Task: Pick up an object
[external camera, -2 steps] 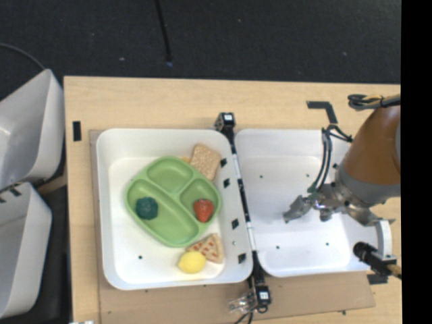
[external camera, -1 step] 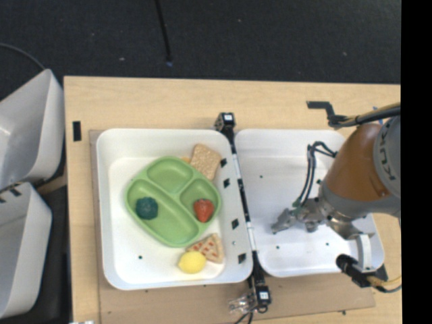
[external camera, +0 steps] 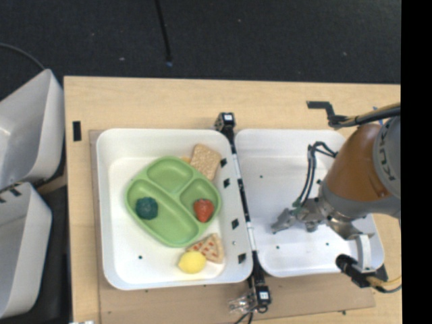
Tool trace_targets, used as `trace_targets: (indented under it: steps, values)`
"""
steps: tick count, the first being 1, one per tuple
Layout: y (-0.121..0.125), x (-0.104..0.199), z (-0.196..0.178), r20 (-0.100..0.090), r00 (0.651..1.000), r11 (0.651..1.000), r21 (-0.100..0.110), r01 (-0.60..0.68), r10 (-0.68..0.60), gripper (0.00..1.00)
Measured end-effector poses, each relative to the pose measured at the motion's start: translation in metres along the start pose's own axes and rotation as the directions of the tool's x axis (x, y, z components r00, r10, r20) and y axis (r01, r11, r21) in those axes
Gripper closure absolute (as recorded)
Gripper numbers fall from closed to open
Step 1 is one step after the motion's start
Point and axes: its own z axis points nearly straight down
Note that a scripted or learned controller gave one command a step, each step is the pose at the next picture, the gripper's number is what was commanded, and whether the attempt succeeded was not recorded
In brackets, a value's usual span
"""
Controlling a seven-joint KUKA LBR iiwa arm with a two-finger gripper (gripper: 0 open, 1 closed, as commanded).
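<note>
Two shallow white plastic bins sat side by side on the light wooden desk (external camera: 135, 100). The left bin (external camera: 111, 248) held one green three-compartment plate (external camera: 169, 211), with one dark teal ball (external camera: 146, 207) in its left compartment and one red strawberry-looking toy (external camera: 204, 210) in its right one. Around the plate there was one tan cracker square (external camera: 204, 159) touching its upper edge, plus one pizza-slice toy (external camera: 212, 248) and one yellow lemon-like ball (external camera: 192, 262) touching each other by the lower edge. The grey arm with the orange band (external camera: 358, 167) was over the right bin (external camera: 283, 154), its gripper (external camera: 291, 220) low over the bin floor, well apart from every item. Honestly couldn't tell whether it was spread or closed.
</note>
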Motion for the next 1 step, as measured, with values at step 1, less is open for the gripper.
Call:
trace_targets:
  steps: [1]
  values:
    - [0.0006, -0.0014, -0.0096, 0.001, 1.000, 1.000, -0.001, -0.006, 0.006, 1.00]
